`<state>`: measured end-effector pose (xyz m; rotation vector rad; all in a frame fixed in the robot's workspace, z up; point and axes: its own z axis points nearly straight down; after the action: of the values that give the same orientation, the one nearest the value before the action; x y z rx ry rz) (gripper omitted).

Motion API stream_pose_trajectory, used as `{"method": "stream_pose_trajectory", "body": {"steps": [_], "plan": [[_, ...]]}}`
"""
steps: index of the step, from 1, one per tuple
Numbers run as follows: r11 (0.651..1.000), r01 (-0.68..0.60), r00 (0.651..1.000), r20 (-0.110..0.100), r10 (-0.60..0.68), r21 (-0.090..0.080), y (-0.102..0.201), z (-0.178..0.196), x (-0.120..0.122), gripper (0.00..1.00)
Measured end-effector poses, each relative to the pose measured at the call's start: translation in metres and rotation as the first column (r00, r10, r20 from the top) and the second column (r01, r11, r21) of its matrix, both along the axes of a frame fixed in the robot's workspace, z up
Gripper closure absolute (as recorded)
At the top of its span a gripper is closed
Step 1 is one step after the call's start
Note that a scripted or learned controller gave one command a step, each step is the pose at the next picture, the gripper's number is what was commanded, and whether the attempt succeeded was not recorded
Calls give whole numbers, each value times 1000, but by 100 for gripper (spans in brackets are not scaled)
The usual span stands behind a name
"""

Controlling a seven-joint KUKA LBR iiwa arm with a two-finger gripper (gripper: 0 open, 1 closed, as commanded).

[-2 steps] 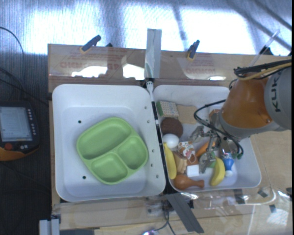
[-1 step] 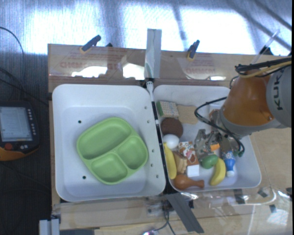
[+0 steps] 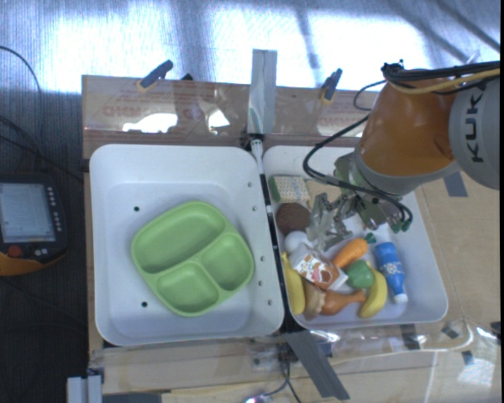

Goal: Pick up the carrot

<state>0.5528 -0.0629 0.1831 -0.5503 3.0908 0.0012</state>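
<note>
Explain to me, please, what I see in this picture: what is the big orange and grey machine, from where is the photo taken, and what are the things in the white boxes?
The picture is taken by one fixed camera above the bench, looking down at a slant. The grey and orange machine is a robot arm reaching in from the right. At its end is a gripper with two metal fingers, hanging low over the right bin. I cannot tell if it holds anything.

The right bin is full of toy food: an orange carrot, which the arm should pick up, yellow bananas, a blue bottle, a brown round thing and more. The left bin holds a green plate with three compartments. Left of the bench lies a control tablet.
</note>
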Motion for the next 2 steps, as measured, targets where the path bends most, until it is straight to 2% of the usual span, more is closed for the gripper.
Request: {"method": "stream_pose_trajectory", "body": {"steps": [1, 2], "plan": [[1000, -24, 1000, 1, 24, -2, -91, 111, -14, 100], [1000, -26, 1000, -3, 26, 0, -90, 109, -14, 0]]}}
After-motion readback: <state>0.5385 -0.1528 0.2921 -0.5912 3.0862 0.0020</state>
